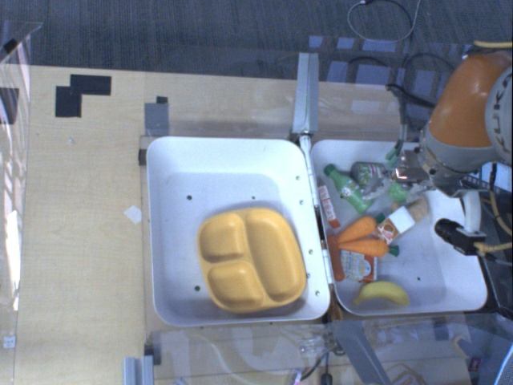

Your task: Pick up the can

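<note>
While the tool (403, 169) hovers by the can (368, 172) (right bin), its grip is unclear.

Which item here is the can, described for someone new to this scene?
Look in the right-hand bin, at its far end. The can lies on its side just below the pincer, beside a green bottle. Alone among its neighbours, it is silvery-grey metal.

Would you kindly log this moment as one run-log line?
arm: over right bin | gripper: low at far end, beside can | can: lying in bin, not lifted | left bin: yellow tray
</note>
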`<move>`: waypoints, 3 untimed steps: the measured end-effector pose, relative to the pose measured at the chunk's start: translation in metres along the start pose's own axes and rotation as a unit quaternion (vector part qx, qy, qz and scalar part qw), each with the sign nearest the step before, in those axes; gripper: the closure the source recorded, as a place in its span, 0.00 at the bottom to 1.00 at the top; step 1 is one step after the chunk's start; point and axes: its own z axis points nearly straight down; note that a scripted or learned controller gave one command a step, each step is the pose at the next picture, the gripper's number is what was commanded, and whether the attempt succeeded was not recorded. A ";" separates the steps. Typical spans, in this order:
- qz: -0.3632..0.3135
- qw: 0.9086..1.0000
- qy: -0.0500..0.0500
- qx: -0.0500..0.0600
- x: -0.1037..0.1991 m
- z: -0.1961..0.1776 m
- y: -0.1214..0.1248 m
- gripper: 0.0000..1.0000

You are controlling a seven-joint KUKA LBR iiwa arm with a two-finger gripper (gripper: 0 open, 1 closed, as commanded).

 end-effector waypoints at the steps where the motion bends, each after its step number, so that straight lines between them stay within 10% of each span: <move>1: 0.004 1.000 -0.004 -0.012 -0.055 0.082 0.008 0.00; 2: -0.067 0.998 -0.004 0.006 -0.048 0.095 0.079 0.00; 3: 0.037 0.999 -0.001 -0.007 -0.043 0.097 0.046 0.00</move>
